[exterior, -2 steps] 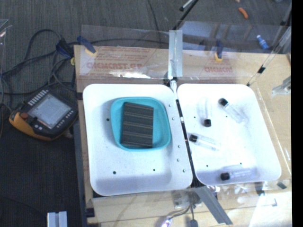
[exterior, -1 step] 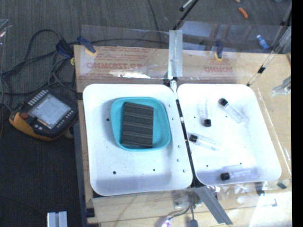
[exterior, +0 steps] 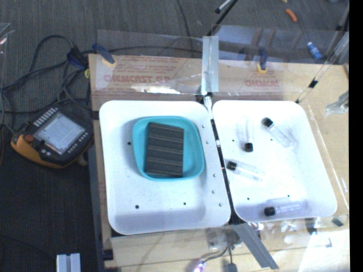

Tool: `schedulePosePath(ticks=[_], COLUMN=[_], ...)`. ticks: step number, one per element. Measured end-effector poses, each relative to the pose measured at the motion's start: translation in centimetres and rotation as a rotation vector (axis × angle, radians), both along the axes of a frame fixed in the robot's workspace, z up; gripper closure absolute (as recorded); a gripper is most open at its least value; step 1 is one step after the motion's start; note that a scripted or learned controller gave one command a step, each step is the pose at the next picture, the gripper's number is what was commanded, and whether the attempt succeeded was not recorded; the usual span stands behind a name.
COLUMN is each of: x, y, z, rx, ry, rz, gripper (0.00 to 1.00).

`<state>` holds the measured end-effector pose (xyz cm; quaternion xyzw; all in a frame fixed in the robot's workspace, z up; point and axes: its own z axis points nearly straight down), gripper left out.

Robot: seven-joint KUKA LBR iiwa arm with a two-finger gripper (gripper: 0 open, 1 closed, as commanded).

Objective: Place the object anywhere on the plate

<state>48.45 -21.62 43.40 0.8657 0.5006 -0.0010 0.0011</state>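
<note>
**Dark ribbed block lying on the teal plate in the left bin**

From my remote station I look down at a slant on a pale wooden bench [exterior: 326, 89] that carries two shallow white bins side by side. I place everything from the teal plate.

The left bin [exterior: 119, 200] surrounds the plate. The right bin [exterior: 309, 169] sits just right of it, and the two bin rims touch along the seam between them.

Beyond the plate, at the far edge of the bench, a clear plastic sheet [exterior: 142, 79] with faded red lettering lies flat. A silver strip of tape [exterior: 210, 67] runs across it above the seam.

The teal plate [exterior: 138, 146] is a rounded square, resting near the middle of the left bin's floor.

The task's object, a dark grey rectangular block [exterior: 164, 149] with lengthwise ribs, lies flat on the plate, inside its rim and slightly tilted.

Left of the plate, down on the dark carpet, a handheld control pendant [exterior: 54, 136] with a lit screen rests among black cables.

Well right of the plate, four clear vials with black caps are scattered in the right bin: one [exterior: 245, 135] nearest the seam, one [exterior: 277, 130] farther right, one [exterior: 244, 168] below those, and one [exterior: 286, 208] by the near rim.
</note>
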Motion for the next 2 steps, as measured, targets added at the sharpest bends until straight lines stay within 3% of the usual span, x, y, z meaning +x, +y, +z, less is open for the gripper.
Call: schedulePosePath(ticks=[2], x=[0.0], y=[0.0], z=[0.0], rx=[0.0], ry=[0.0], rz=[0.0], gripper=[0.0])
